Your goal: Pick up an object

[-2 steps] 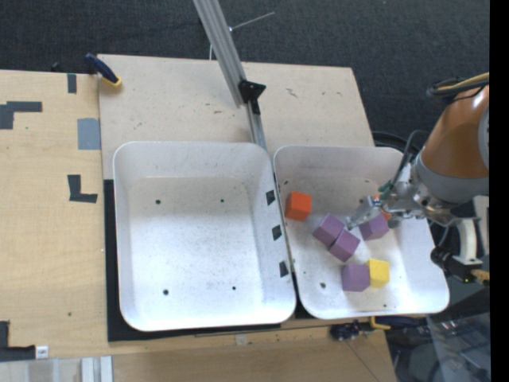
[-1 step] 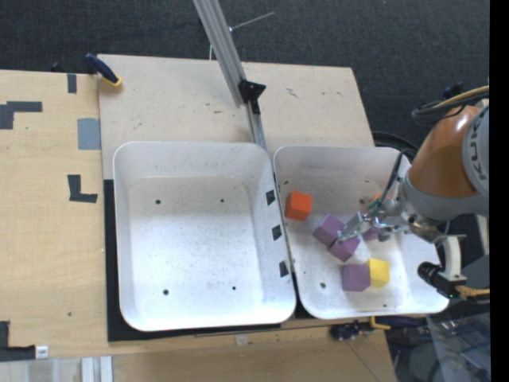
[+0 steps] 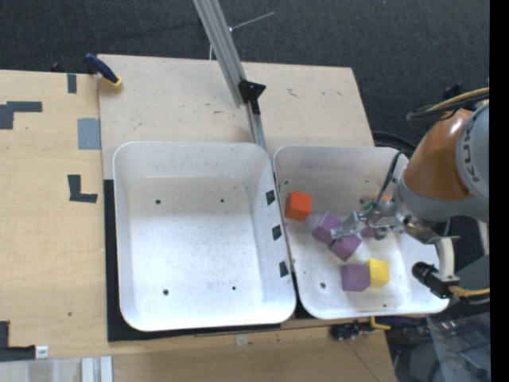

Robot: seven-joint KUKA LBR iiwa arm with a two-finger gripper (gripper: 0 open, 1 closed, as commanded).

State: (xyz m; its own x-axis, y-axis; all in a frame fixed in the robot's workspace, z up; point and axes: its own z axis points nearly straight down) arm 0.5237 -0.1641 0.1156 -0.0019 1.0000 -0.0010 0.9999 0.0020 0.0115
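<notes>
Now my gripper point(image 3: 347, 231) sits low among the purple blocks point(image 3: 328, 228). I cannot tell its state. I should centre on one block before closing.

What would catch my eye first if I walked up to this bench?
Probably the grey and orange arm reaching in from the right, its claw low among coloured blocks in the right bin. There, an orange block and a yellow block stand out beside purple ones.
</notes>
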